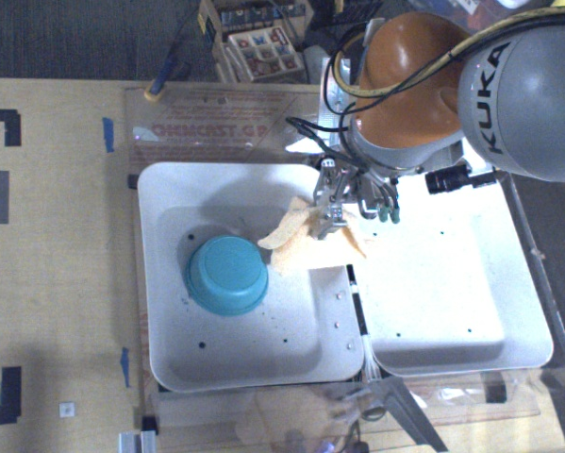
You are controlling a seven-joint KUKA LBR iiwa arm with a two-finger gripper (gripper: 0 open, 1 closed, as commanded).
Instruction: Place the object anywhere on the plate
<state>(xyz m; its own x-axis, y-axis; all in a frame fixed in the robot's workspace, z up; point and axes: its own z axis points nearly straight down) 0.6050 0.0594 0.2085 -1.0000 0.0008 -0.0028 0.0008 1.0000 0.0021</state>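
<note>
At the near edge of my desk (pixel 56 253), a dark metal bracket (pixel 395 413) pokes out below the seam where the two shallow white bins meet. In the left bin (pixel 169 347), a blue plate (pixel 227 274), seen as a round, bowl-like teal disc, rests on the floor toward the left side, with a few dark specks scattered on the white around it. Just to its right, touching or very nearly touching its rim, lies the object (pixel 296 239), a pale tan, crumpled thing with pointed flaps, spread from the bin's floor toward the divider between the bins; it sits beside the plate, not on it. My tool (pixel 336 217) hangs over the object's upper right part, near the back right corner of the left bin, its metal fingers pointing down into the tan flaps; whether they are clenched on the object or released I cannot tell from this slant. The right bin (pixel 452 291) lies brightly lit under my wrist. Above the tool sit my orange band (pixel 405 74) and grey arm (pixel 527 92), with yellow and black cables looping round. Beyond the bins, a clear panel with reddish lettering (pixel 207 130) lies flat, and farther back a small box of printed cards (pixel 258 41) stands on the dark floor.
</note>
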